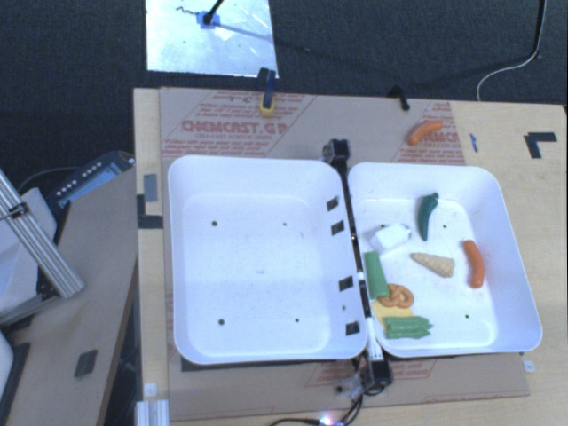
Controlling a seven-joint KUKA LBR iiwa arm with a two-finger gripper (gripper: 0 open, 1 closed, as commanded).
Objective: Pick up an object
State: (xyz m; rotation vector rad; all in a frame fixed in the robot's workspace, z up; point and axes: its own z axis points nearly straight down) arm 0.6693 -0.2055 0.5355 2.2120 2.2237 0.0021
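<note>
The pick has not begun, I judge: how the pincer stands cannot be told. The candidates lie in the right shallow white plastic bin [510, 238]: a dark green pepper [428, 213], an orange sausage [475, 264], a tan wedge [433, 264], a white block [389, 236]. Next, the arm must descend over one well-separated piece, perhaps the sausage.

A robotics lab: two white bins [257, 171] on a cardboard-topped bench [293, 118], cables [524, 56] trailing.
</note>
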